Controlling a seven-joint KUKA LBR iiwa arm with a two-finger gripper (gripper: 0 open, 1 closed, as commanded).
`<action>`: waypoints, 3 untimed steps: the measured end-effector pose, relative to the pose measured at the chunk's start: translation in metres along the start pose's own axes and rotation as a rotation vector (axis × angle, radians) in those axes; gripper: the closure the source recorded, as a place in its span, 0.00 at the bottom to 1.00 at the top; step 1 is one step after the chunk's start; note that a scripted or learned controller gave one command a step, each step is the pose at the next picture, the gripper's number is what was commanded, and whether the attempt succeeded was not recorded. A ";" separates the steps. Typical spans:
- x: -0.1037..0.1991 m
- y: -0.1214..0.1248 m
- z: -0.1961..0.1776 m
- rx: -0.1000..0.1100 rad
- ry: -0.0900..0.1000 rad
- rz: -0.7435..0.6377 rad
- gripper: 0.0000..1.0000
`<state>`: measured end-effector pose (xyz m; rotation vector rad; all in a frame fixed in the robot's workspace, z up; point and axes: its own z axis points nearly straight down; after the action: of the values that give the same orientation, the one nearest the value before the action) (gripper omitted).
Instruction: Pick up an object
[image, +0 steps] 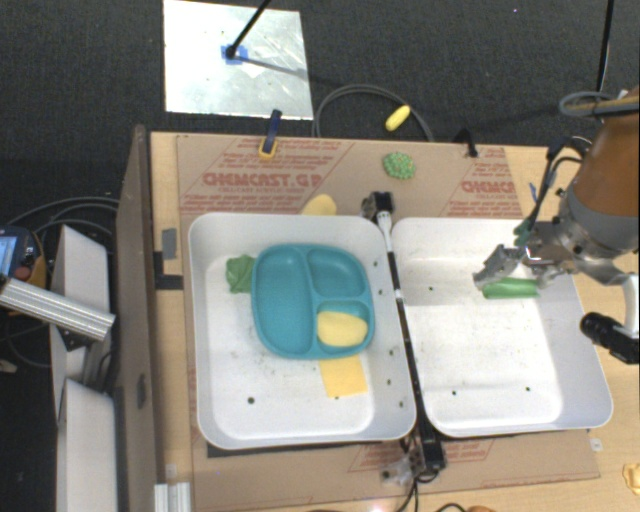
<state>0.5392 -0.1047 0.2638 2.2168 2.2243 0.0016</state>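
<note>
In the right bin (500, 390) a green elongated object (511, 288) lies near the far right side. My gripper (503, 268) hangs directly over it, close to its left end; whether they touch is unclear. The left bin (225, 400) holds a teal divided plate (290, 300) with a yellow lump (341, 327) in its lower right compartment. A flat yellow slice (345, 377) sticks out from under the plate's near edge. A green leafy piece (239, 272) lies at the plate's left.
Behind the bins, on the cardboard, sit a green round piece (399, 165) and a pale yellow piece (320, 206). A black divider bar (397, 290) runs between the bins. The arm's body (605, 190) fills the right side.
</note>
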 end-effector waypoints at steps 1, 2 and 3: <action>-0.054 0.045 0.088 0.002 -0.001 0.004 0.00; -0.079 0.079 0.178 -0.002 -0.002 0.001 0.00; -0.078 0.079 0.164 -0.004 -0.001 0.001 1.00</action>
<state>0.6188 -0.1823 0.1000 2.2154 2.2208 0.0045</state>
